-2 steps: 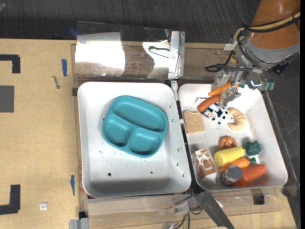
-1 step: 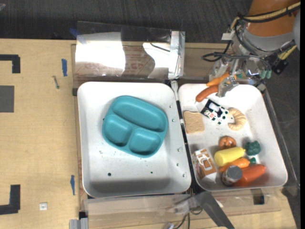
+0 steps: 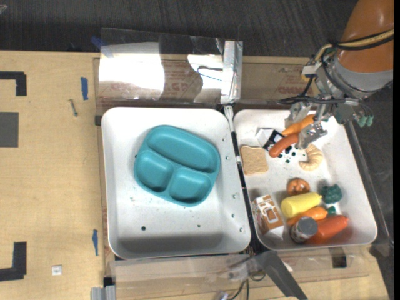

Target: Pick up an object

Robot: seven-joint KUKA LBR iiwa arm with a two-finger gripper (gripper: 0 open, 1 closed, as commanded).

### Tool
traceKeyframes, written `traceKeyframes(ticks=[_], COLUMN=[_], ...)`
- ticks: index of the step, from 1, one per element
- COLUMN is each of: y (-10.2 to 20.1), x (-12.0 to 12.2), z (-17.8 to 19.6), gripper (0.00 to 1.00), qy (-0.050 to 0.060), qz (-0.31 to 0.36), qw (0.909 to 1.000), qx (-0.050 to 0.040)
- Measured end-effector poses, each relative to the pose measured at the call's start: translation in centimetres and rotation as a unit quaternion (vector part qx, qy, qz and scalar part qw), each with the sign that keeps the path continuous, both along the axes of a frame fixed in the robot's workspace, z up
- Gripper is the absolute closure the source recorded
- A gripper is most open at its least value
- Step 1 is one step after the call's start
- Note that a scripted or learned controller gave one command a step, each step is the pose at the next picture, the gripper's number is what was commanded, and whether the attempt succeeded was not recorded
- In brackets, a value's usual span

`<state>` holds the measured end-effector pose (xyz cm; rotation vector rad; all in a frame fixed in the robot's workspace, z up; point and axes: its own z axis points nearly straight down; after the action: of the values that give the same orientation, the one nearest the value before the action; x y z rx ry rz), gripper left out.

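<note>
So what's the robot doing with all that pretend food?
The robot arm is reaching into the right bin, which is full of toy food. Its gripper is down at the far end of that bin, right by an orange carrot-like toy, a slice of toast and a croissant. I can't tell if it has grabbed anything yet. The left bin holds a teal divided plate.
</note>
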<state>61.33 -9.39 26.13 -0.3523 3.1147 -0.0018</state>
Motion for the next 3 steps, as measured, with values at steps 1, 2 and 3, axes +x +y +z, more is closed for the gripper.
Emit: traceKeyframes(ticks=[1, 2, 3], y=[0.2, 3.3, 0.9], x=[-6.7, -12.7, -2.7], z=[-1.1, 0.5, 1.4], gripper=[1.00, 1.00, 1.00], qy=[0.001, 0.002, 0.000], qz=[-0.025, -0.157, -0.219], qw=[0.9997, 0.9875, 0.9757], qx=[0.0006, 0.0013, 0.0013])
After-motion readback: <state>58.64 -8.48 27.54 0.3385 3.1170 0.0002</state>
